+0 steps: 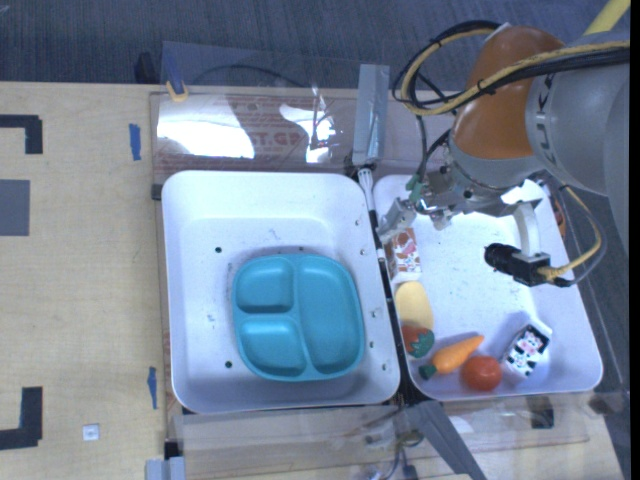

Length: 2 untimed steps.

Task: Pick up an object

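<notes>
The gripper [412, 208] is hanging over the upper left corner of the right bin [468, 280], in the upper right of the frame, close against the wall that bin shares with the left bin [200, 230]; its grasp cannot be made out from this angle. The grey arm [585, 118] is crowding the bin's upper right side, while the bin's middle is lying bare and offering open room. Just below the gripper, a red-and-white packet [404, 251] is lying flat along the same left wall, leaving little space on that side. Farther down the wall, a yellow piece [414, 304] is resting near the packet, with a small red-and-green item [419, 342] touching its lower end. An orange carrot [458, 352], a red tomato [482, 372] and a black-and-white cube [527, 349] are lining the bin's lower edge, the carrot and tomato touching. In the left bin, a teal divided plate [298, 315] is sitting toward the lower right
</notes>
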Motion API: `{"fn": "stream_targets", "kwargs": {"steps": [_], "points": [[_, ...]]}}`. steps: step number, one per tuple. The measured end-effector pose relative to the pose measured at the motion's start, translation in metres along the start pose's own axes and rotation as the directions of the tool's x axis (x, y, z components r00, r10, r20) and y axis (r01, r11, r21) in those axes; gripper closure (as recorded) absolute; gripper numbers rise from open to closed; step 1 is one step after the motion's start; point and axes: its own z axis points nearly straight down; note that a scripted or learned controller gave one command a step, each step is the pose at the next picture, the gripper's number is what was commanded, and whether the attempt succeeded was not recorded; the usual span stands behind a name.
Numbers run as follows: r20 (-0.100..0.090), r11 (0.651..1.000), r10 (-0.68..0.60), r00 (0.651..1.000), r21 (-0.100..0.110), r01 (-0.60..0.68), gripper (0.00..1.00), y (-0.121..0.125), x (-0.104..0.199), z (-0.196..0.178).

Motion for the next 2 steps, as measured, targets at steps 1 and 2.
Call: {"fn": "stream_targets", "kwargs": {"steps": [1, 2], "points": [[0.0, 0.999, -0.047, 0.999, -0.004, 0.047, 0.0, -0.016, 0.022, -0.002], [0.001, 0.999, -0.045, 0.999, -0.008, 0.045, 1.0, -0.015, 0.021, -0.013]]}}
